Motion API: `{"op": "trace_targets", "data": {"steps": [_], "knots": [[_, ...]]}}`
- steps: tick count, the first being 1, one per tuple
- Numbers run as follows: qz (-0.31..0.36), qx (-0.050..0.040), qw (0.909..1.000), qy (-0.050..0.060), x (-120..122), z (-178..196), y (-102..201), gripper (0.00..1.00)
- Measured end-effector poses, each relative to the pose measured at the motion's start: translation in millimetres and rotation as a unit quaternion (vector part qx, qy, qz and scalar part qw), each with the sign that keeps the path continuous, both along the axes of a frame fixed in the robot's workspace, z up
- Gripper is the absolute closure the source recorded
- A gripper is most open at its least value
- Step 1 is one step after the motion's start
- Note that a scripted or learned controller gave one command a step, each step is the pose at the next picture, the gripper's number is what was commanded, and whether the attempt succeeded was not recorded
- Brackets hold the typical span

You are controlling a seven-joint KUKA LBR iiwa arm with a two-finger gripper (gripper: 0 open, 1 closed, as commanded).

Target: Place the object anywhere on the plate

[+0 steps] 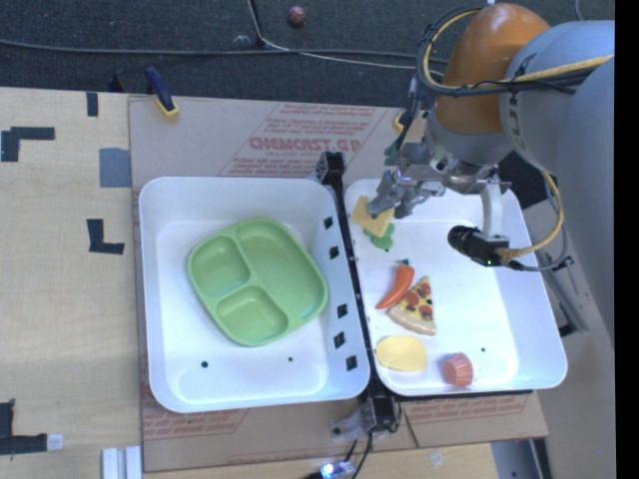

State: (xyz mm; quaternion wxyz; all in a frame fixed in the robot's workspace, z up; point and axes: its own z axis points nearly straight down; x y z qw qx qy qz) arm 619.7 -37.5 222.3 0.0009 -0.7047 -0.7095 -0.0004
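A green plate [258,279] with three compartments lies in the left bin [165,208], and nothing rests on it. My gripper [395,200] hangs over the far left corner of the right bin [529,352]. Directly below and in front of it lies a small yellow and green toy food piece [377,227], with its upper edge right at the gripper's tip. I cannot see whether the piece is being held or only touched.
The right bin also holds a red-orange chili [396,284], a pizza slice [414,309], a yellow lemon-like piece [401,353] and a small red cylinder [458,369]. A black divider [342,267] runs between the bins. A black cable fitting [477,243] hangs over the right bin.
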Motion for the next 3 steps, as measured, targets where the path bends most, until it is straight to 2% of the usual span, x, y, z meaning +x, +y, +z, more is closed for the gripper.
{"op": "trace_targets", "data": {"steps": [2, 3], "knots": [[-0.001, -0.0004, 1.0000, 0.001, 5, -14, 104, 1.00], [0.000, 0.0000, 1.0000, 0.000, -3, 0, 154, 1.00]]}}
